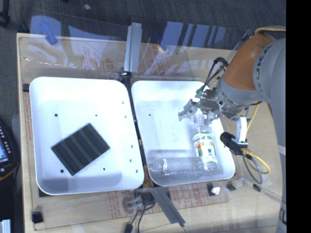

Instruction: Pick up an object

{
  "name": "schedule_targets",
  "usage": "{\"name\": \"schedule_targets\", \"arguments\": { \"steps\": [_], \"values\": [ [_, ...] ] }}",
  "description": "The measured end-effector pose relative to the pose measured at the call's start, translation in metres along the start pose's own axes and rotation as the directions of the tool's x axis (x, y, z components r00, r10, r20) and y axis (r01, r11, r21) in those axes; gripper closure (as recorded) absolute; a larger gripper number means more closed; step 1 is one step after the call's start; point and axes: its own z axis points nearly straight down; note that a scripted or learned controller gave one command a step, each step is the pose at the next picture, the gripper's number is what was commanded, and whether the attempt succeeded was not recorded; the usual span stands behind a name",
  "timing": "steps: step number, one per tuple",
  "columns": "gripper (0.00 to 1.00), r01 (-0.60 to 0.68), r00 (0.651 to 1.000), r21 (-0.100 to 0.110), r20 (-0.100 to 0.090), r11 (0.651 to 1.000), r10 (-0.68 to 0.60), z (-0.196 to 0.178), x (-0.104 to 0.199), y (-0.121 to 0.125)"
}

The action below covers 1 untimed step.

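Approach seems the step in hand: gripper (195, 111), fingers spread and grasping nothing, hangs in the right bin (160, 96) just above the top of a labelled bottle (206, 149) lying by the right wall, so next it must drop and close.

Open floor left of bottles (205, 148)

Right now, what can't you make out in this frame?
- Gripper, camera view: too small and cluttered to tell what its tips touch.
- Labelled bottle: its top end is hidden under the gripper; label text too small to read.
- Clear bottle: transparent against the right bin, so its outline is vague.
- Dark ridged slab in the left bin: material unclear.
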Motion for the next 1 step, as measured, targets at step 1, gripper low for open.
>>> {"name": "schedule_targets", "arguments": {
  "steps": [1],
  "values": [
    [0.00, 0.124, 0.992, -0.004, 0.000, 0.992, -0.124, -0.0218, 0.0251, 0.0004]
  ]
}}
